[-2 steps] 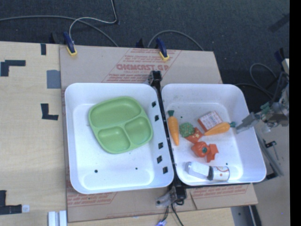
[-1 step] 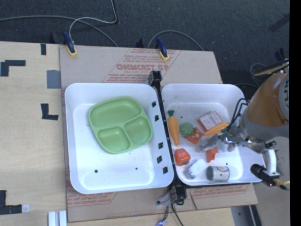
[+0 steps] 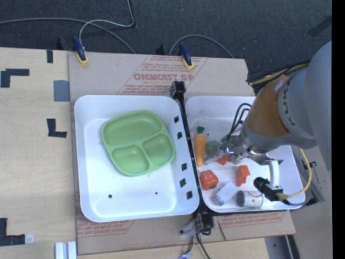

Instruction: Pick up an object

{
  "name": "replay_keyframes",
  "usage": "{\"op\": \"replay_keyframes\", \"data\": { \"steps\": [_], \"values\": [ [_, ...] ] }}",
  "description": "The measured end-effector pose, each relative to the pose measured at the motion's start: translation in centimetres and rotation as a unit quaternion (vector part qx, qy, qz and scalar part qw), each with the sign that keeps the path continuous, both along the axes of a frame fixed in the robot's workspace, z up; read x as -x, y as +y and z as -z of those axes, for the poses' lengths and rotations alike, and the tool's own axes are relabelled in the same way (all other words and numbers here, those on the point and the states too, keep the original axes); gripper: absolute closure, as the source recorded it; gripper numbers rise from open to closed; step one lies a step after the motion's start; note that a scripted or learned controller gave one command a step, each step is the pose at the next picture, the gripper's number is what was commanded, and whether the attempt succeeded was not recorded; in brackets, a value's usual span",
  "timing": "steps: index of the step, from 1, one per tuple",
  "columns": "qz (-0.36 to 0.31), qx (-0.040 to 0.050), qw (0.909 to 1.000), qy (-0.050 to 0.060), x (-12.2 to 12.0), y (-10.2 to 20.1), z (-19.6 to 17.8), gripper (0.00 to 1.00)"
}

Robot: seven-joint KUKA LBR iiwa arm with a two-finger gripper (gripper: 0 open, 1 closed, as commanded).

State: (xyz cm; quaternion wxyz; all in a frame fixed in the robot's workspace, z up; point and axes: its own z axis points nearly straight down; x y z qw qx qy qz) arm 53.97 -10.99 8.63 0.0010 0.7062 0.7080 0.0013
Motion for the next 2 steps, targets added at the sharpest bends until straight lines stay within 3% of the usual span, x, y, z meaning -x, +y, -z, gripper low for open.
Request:
{"op": "replay_keyframes", "data": {
  "steps": [1, 2],
  "values": [
    [0.0, 0.0015, 1.0, -0.001, -0.03, -0.12, -0.99, 1.0],
    [0.0, 0.0015, 1.0, -0.001, -0.02, -0.12, -0.98, 0.0]
  ]
}}
